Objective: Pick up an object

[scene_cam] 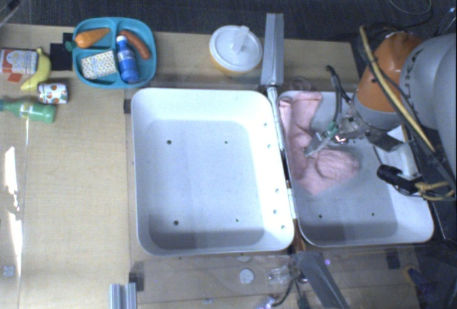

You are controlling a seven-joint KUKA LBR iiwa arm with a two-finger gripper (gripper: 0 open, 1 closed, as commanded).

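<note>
- Since the grey arm with the orange band comes in from the right, its two-finger gripper (319, 144) sits low over the right-hand shallow white bin (371, 225), right on top of the crumpled pink cloth (325, 165).
- Jaws: cannot tell how wide they stand; tips blur into the fabric, and no cloth is clearly seen between them.
- Pink cloth lies bunched against that bin's left wall, running from the top corner down to mid-bin; likely the target, being the one loose thing in reach.
- Left-hand shallow white bin (207, 172) sits just beside, sharing the divider.
- Off to the bench's far left: blue sectioned plastic tray (114, 52) of toy food, well apart.
- White lidded round cup (236, 48) stands behind the bins.
</note>
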